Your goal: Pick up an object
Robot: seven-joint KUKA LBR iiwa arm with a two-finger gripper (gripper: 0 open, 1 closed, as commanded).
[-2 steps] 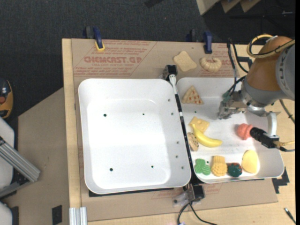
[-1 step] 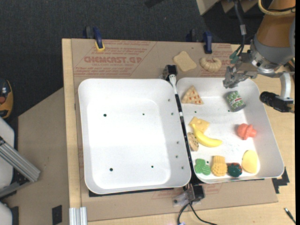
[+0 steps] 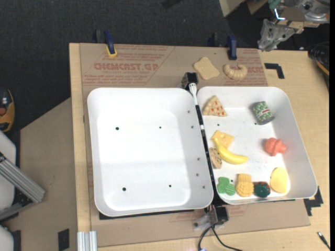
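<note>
Bench (image 3: 157,61) | right bin (image 3: 301,156): banana (image 3: 232,156), pizza slice (image 3: 214,107), can (image 3: 261,112)

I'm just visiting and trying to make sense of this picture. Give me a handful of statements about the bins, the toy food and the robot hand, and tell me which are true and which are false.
1. The banana lies in the right bin. True.
2. The gripper is down inside the right bin. False: it is up at the top right, beyond the bins' far edge.
3. The slice of bread lies outside both bins, on the board. True.
4. The pizza slice is in the left bin. False: it lies in the right bin, near the divider.
5. The green can is between the gripper's fingers. False: it lies in the right bin.
</note>
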